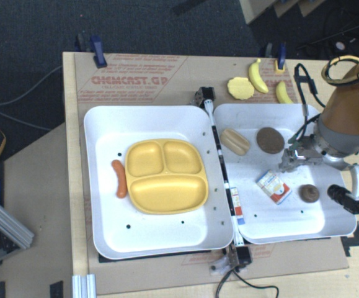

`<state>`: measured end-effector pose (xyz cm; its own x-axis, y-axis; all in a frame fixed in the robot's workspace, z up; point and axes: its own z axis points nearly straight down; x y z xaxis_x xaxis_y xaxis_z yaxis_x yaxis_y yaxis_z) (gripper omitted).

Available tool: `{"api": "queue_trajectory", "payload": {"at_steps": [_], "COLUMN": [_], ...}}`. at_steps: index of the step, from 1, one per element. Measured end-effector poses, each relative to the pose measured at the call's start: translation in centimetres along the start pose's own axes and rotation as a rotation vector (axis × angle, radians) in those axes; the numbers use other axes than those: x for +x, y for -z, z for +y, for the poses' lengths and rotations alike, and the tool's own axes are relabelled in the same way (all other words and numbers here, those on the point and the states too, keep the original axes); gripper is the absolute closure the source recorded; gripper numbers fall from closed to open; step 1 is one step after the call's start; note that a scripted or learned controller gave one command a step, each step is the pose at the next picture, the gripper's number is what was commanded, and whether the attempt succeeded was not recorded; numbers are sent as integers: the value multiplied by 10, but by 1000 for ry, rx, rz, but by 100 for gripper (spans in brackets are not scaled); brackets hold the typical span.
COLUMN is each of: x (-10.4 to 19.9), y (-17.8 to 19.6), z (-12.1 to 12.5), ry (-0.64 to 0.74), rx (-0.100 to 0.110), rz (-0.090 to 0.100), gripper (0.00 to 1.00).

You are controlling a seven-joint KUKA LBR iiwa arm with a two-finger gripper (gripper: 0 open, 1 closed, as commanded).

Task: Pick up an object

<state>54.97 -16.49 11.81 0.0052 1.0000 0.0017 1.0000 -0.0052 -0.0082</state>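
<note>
The worktop (136, 79) carried two shallow white bins side by side. In the left bin (105, 228) lay a yellow tray (165, 176) with three compartments, and just beside its left edge lay an orange sausage (120, 178), set lengthwise along the tray.

The right bin (272, 225) held four small things. A tan bread roll (235, 141) lay near the wall between the two bins. To its right was a brown round disc (270, 139). Lower in the bin lay a small white and red carton (273, 187), tilted, and to its right a small brown round piece (309, 194).

The arm (346, 113) reached in from the right, over the right part of the right bin. The gripper (291, 158) hung low between the brown disc and the carton, just above the carton's upper corner. I could not tell how it was set, and I could not see any object inside it.

Behind the right bin, on the bare worktop, lay a yellow lumpy piece (241, 88) and two bananas (258, 77), one beside the other, apart from the bins.
</note>
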Motion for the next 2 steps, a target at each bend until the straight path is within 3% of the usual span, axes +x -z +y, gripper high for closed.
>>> {"api": "queue_trajectory", "payload": {"at_steps": [1,2], "x": [2,28], "y": [2,-32], "z": [4,84], "ry": [5,10], "rx": [-8,-17], "rz": [-1,-5], "gripper": [0,0]}}
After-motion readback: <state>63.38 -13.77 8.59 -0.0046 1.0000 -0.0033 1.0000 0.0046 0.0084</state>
